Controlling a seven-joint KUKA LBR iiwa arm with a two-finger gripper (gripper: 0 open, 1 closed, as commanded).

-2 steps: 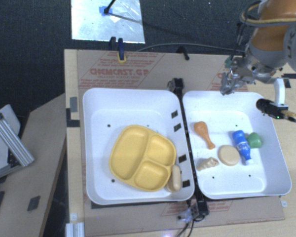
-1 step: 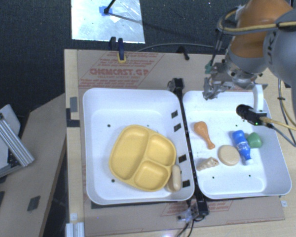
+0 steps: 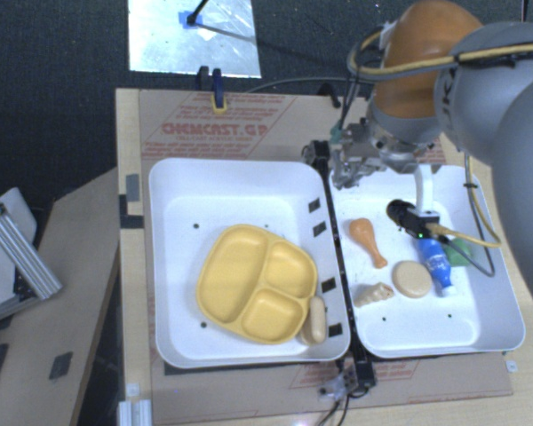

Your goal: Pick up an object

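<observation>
Single fixed camera, mounted above the tan wooden bench, looking down at a slant. Both shallow white plastic bins fully in frame, side by side, centred slightly low. Far edge of the bench toward the top, dark carpeted floor beyond it. Grey arm with orange band entering from the right, above the bins. Moderate distance; no second view to compare.
</observation>
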